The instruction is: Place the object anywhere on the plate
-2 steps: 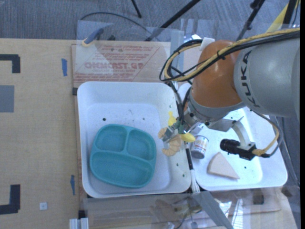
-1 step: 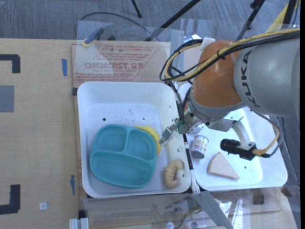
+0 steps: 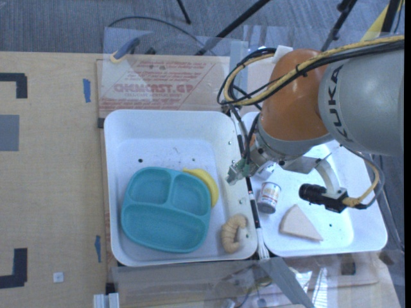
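Your teal three-compartment plate (image 3: 167,210) has a yellow object (image 3: 207,182) touching its two-o'clock rim; gripper (image 3: 239,171) state: cannot tell.

A single camera sits fixed above the bench, looking down at a slant and at middling range, near enough that the left bin (image 3: 168,124) lies whole at the centre of its field. Beyond that bin's far rim the gaze reaches a strip of grey floor (image 3: 77,11); left of the bin runs the bare bench top (image 3: 48,172). To the bin's right, the arm (image 3: 334,95) comes in close under the lens, covering much of the neighbouring right bin (image 3: 369,233)
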### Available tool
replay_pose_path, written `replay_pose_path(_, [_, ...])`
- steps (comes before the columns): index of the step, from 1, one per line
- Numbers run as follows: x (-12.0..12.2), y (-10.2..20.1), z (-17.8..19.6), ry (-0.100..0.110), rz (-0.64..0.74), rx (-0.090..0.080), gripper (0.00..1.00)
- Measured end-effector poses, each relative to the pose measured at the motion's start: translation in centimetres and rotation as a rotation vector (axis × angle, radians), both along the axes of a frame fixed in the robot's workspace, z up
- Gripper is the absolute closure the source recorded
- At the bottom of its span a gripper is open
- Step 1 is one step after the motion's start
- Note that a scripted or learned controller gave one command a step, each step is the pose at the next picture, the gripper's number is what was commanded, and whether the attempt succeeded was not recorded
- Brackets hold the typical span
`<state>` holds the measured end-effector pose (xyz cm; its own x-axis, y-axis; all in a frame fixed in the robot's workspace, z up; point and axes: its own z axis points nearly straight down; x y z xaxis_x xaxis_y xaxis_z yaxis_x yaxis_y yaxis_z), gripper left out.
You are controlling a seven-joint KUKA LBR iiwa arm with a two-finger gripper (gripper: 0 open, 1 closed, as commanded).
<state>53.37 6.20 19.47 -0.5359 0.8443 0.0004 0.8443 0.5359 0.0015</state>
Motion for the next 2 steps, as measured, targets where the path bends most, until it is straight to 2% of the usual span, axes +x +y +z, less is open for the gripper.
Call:
replay_pose_path(1, [3.7, 10.2, 3.9, -0.005, 0.408, -0.001, 1.00])
replay_pose_path(2, [-2.7, 8.8, 0.8, 0.002, 0.259, -0.001, 1.00])
